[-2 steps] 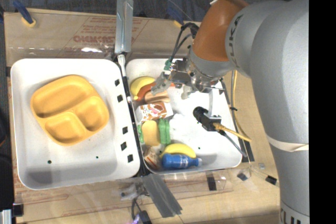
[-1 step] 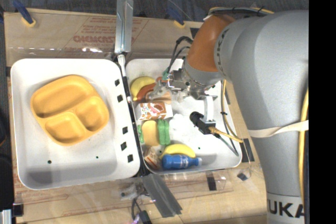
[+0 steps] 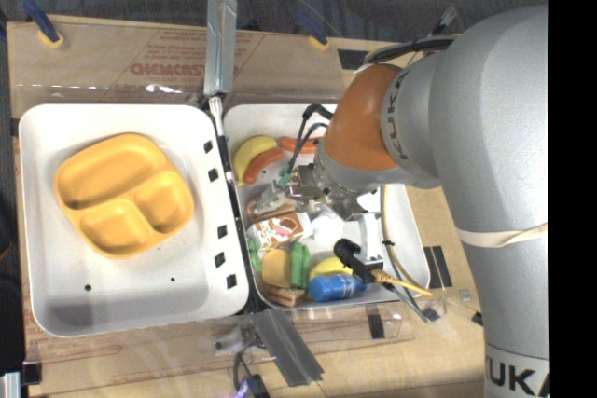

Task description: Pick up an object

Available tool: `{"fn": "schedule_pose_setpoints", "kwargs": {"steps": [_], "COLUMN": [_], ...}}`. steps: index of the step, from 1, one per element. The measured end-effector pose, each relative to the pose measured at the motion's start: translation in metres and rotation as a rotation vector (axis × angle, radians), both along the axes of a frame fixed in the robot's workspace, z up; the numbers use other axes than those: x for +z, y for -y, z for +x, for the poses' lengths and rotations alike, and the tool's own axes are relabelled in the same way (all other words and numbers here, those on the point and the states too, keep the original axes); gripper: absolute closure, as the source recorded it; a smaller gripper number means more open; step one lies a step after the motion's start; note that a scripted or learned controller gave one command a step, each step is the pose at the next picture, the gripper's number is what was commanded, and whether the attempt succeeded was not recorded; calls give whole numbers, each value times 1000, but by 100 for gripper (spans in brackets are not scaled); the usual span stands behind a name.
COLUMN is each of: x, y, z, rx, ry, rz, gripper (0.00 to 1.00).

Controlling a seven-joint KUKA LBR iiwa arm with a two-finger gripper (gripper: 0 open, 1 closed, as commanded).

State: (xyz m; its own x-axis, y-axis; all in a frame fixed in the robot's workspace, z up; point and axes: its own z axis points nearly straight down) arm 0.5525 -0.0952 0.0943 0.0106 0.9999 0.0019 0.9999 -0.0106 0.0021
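The grey arm (image 3: 485, 135) fills the right side of the camera view, its orange band (image 3: 359, 130) bent down over the right bin (image 3: 410, 238). Beside it, the left bin (image 3: 37, 200) carries a large yellow divided tray (image 3: 121, 193) and nothing else that can be made out. The right bin holds the clutter from which an object must be taken: a yellow banana-like piece (image 3: 250, 154) and an orange-red one (image 3: 297, 144) near the top edge, a brown printed packet (image 3: 280, 226) in the middle, then a green item (image 3: 299, 264), a tan round piece (image 3: 274, 267), a small yellow piece (image 3: 328, 267) and a blue bottle-shaped toy (image 3: 334, 287) along the lower edge. The gripper (image 3: 303, 186) hangs low among these things, roughly over the middle of the pile, but the wrist hides its tips and I cannot tell how it stands or whether anything is caught in it. Judging from this, the reach into the bin is made, while a secured grasp and the lift are yet to be shown.
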Motion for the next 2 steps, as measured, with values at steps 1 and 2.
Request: {"fn": "schedule_pose_setpoints", "kwargs": {"steps": [1, 2], "x": [11, 200], "y": [-1, -5], "z": [2, 7], "rx": [4, -481], "ry": [4, -1], "rz": [0, -1], "gripper": [100, 100]}}
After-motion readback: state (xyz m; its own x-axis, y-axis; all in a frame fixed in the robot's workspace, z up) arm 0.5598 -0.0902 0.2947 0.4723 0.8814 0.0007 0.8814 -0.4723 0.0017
